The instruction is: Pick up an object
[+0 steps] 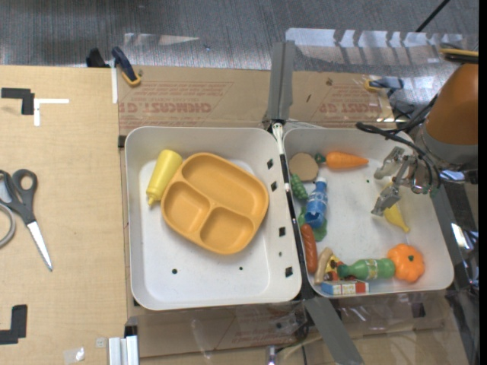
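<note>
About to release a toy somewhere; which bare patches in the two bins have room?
Left bin: bare floor along the front, below the orange divided plate. Right bin: bare middle, between the blue bottle and the tool. Crowded: its left wall and front edge, around the pumpkin.

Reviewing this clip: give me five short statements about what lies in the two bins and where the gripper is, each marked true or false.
1. The orange divided tray lies in the left bin. True.
2. The carrot lies in the left bin. False: it lies near the far edge of the right bin.
3. The gripper is over the right bin. True.
4. The small pumpkin sits on the tray. False: it sits in the right bin's near right corner.
5. A yellow bottle lies beside the tray. True.
</note>
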Controlling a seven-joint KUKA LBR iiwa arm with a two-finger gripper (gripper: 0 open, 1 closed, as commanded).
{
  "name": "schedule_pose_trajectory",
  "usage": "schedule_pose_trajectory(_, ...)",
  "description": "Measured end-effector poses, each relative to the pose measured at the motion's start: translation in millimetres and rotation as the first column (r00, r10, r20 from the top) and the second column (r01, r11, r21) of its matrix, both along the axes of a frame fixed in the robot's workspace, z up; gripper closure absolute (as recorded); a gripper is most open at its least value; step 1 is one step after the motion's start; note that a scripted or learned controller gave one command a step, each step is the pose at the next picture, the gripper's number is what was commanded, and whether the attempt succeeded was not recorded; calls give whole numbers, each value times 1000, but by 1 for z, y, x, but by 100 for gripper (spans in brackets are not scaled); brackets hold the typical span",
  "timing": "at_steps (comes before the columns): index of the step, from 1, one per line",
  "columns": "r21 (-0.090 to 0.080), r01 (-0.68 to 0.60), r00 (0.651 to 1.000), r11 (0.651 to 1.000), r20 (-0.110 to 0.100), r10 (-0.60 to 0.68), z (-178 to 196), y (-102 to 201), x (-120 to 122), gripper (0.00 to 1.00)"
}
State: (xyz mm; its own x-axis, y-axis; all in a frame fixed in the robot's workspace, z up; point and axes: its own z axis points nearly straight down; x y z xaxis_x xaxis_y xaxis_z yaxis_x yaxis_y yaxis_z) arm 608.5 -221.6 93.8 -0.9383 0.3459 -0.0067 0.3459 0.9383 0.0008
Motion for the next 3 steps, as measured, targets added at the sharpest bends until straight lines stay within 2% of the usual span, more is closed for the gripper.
schedule_pose_trajectory(1, -3, -3, 1000, 1000, 6, 3, 11, 0, 2, 100)
schedule_pose_trajectory(2, 1, 111, 994, 994, -2, -111, 113, 61, -22, 100)
schedule_pose_trajectory(3, 2, 98, 995, 995, -7, -98, 16, 71, -102, 100)
